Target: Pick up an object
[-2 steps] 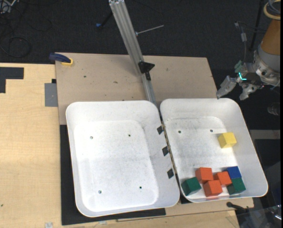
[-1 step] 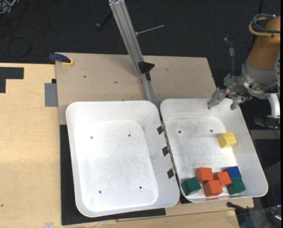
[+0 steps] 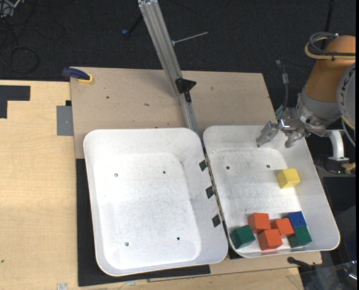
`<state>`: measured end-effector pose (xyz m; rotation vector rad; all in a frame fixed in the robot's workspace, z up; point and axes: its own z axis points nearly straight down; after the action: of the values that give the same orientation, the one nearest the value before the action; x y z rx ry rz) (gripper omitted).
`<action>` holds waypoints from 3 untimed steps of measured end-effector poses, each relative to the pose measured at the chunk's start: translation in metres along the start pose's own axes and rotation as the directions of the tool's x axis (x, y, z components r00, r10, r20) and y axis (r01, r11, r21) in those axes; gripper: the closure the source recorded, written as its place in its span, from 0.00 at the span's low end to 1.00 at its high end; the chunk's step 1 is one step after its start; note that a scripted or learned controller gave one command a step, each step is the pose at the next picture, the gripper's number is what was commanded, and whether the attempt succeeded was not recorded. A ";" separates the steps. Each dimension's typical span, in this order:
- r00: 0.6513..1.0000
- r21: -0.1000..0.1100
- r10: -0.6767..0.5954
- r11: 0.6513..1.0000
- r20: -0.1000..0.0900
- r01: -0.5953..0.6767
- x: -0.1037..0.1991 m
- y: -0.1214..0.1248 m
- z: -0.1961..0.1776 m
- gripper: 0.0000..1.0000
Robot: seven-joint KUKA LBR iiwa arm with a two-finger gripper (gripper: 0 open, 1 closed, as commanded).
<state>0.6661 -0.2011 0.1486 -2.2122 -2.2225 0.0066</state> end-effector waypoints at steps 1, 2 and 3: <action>1.000 0.001 -0.003 1.000 -0.001 0.003 0.001 -0.001 0.055 0.00; 1.000 -0.005 -0.005 1.000 0.002 0.005 0.001 0.001 0.040 1.00; 1.000 -0.010 0.004 1.000 0.002 -0.004 -0.003 -0.002 -0.005 1.00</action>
<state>0.6646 -0.2044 0.1532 -2.2233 -2.2241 -0.0021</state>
